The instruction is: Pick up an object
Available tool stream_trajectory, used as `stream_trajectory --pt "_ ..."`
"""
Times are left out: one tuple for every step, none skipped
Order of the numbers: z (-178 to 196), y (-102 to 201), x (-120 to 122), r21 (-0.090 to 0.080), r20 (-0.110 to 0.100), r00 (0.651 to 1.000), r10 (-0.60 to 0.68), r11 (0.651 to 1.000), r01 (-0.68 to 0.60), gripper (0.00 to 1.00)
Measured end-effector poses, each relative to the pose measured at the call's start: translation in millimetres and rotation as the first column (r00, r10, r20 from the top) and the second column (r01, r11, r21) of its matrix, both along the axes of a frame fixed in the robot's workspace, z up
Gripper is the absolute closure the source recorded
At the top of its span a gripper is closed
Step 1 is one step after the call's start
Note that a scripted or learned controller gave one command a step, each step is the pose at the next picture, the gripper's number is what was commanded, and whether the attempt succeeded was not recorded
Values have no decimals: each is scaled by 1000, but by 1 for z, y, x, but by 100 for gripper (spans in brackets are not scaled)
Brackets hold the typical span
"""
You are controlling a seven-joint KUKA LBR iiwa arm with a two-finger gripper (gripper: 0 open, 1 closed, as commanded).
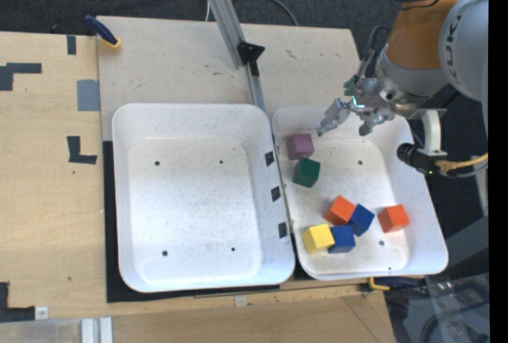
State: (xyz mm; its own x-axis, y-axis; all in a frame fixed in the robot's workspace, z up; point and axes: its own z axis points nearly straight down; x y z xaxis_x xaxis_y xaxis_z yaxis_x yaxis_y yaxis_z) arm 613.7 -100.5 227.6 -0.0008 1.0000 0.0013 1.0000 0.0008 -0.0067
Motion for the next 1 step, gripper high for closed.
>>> stream_trajectory --pt "3 0 1 -1 5 1000 1 1000 -1 0"
